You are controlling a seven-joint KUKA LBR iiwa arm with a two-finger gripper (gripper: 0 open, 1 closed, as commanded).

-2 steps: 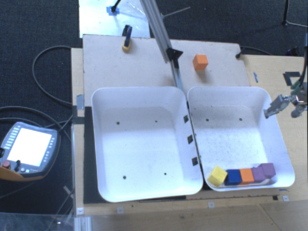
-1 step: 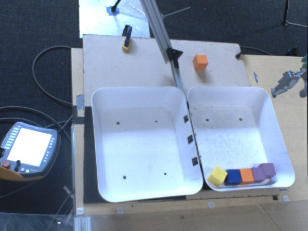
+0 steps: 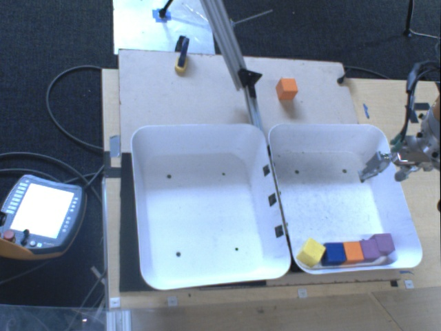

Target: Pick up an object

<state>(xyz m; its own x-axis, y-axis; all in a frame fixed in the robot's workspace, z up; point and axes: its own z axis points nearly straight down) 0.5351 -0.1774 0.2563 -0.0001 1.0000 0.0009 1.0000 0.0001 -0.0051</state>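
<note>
Blocks were what the task came down to, and they lay packed in a row along the near wall of the right bin [image 3: 396, 205]: a yellow block [image 3: 311, 252] at the left end, then a blue block [image 3: 335, 253], an orange block [image 3: 353, 252] and a purple block [image 3: 381, 245], each touching the next. The left bin [image 3: 148, 185] held nothing to pick. The arm [image 3: 431, 133] reached in at the right, with the jaws [image 3: 377, 165] hanging over the right bin's far right part, well apart from the row. They looked empty, but whether they stood open or closed could not be told at that size. The main risk was the packing: jaws coming down on a middle block would probably strike its neighbours rather than slip beside it, and the sloped wall behind left little room. The yellow block, tilted and free on its left, seemed the safer choice. An orange cube [image 3: 286, 88] on the surface behind the bins lay outside either bin.
</note>
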